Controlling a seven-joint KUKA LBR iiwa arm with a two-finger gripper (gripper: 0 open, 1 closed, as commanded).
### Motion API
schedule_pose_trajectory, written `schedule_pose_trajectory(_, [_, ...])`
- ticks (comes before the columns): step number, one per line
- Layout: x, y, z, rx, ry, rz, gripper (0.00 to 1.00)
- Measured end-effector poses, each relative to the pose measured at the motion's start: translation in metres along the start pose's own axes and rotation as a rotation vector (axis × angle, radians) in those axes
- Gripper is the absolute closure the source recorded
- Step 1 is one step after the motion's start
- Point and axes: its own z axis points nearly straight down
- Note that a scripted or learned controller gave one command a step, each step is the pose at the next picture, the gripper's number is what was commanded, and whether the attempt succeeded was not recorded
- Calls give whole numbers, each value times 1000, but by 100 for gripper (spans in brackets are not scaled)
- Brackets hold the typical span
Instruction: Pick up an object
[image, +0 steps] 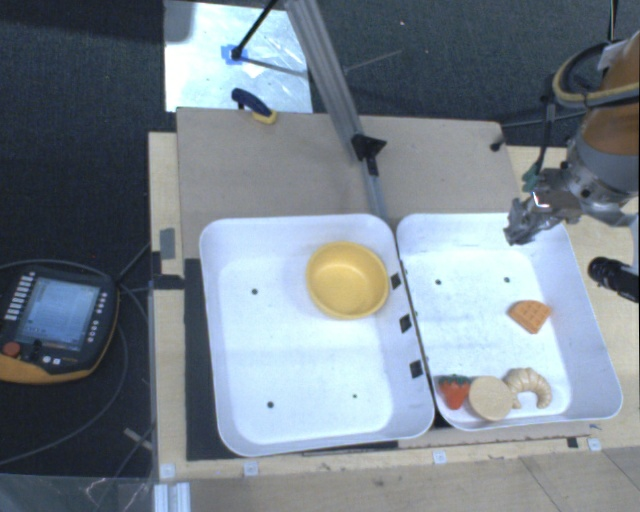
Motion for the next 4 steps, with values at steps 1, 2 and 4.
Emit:
schedule_pose_trajectory(1, [45, -18, 11, 1, 0, 1, 100])
schedule_pose_trajectory(2, [101, -25, 9, 0, 0, -1, 100])
schedule_pose_trajectory(4, [210, -45, 26, 1, 1, -1, 100])
